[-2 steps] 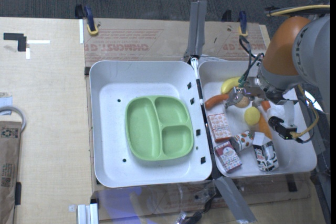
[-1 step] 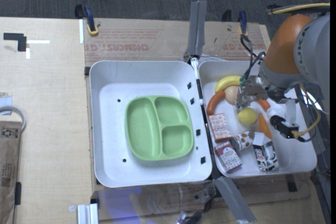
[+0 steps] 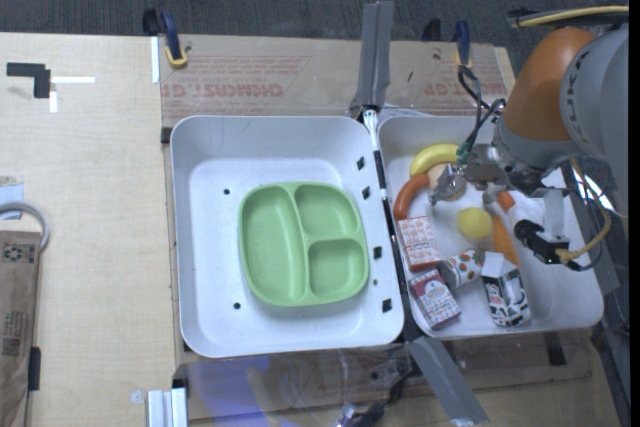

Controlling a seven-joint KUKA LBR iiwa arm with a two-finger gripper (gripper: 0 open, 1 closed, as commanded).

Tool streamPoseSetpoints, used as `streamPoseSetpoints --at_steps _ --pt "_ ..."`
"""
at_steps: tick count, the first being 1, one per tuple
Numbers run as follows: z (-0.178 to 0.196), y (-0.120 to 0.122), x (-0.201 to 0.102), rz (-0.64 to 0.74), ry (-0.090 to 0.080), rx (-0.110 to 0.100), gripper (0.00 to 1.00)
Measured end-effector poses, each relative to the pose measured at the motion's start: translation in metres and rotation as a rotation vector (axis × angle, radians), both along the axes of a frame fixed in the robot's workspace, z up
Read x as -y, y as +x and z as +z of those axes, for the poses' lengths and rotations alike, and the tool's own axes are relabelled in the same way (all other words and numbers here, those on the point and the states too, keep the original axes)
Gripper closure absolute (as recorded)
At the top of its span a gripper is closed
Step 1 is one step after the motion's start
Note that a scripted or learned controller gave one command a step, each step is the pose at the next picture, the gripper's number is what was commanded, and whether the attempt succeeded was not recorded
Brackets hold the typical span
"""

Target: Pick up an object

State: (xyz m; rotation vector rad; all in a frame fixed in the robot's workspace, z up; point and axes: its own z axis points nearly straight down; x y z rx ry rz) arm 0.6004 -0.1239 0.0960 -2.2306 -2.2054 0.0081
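The claw (image 3: 452, 183) hangs low over the right bin (image 3: 570, 310), between the banana (image 3: 432, 158) and the lemon (image 3: 475, 223), close above the toys. Whether it is spread or closed cannot be told from this angle, and nothing shows between its tips. Nothing looks lifted yet: the cartons and the orange sausage (image 3: 408, 195) lie on the bin floor. The green tray (image 3: 303, 243) sits in the left bin. The grab appears still to come.

Two white bins (image 3: 190, 245), one green tray (image 3: 303, 243), one banana (image 3: 432, 158), one lemon (image 3: 476, 223), two cartons (image 3: 433, 300).
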Motion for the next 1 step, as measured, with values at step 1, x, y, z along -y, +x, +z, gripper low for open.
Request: streamPoseSetpoints --at_steps 1 --pt "-0.0067 -0.0491 0.0353 -0.016 0.013 -0.001 0.00"
